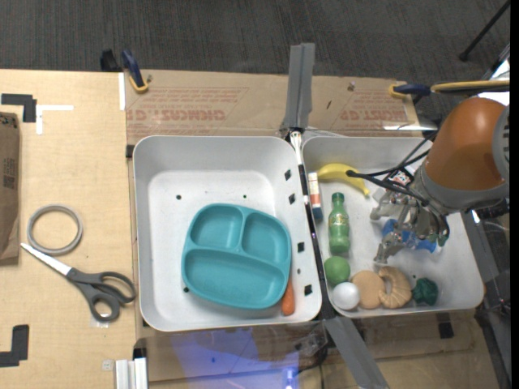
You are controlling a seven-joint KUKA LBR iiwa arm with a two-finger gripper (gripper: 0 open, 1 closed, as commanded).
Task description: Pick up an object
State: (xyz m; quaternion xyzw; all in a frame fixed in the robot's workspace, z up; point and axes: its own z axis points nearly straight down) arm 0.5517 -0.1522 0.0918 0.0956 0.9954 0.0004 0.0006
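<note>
Tool [395, 232] over right white bin [464, 278], fingers spread, gripping nothing. Tan round bread-like pieces [383, 288] just below it; green plastic bottle [338, 224] left; yellow banana [342, 174] above-left.

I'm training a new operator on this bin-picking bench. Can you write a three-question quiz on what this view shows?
1. True or false: the teal divided plastic tray lies in the left white bin.
2. Which lies nearest the yellow banana: A) green plastic bottle, B) white ball, C) dark green lump?
3. Which steel tool lies outside the bins, on the wooden bench?

Key: 1 true; 2 A; 3 grey-handled scissors.
</note>
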